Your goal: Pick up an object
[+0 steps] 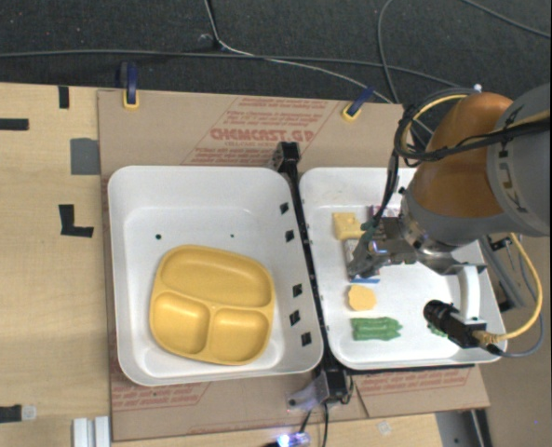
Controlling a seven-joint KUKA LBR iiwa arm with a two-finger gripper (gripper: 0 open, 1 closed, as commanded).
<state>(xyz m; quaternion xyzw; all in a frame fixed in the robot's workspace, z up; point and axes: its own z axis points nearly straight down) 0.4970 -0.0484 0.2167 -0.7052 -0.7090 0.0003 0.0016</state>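
The right bin (443, 361) holds several small things. A pale yellow block (346, 224) lies at its upper left. Lower down sit a round yellow piece (361, 297) and a green piece (376, 328). My gripper (367, 257) hangs low over the bin's left half, between the yellow block and the round yellow piece. A sliver of something blue (369, 278) peeks out just under it. Whether the gripper touches any of these is hidden by its own body.
The left bin (127, 194) contains a yellow divided tray (210, 303). A black divider (299, 240) runs between the bins. The arm's orange band (462, 156) and grey body cover the right bin's right side, with a black part (448, 322) and cables near the lower right.
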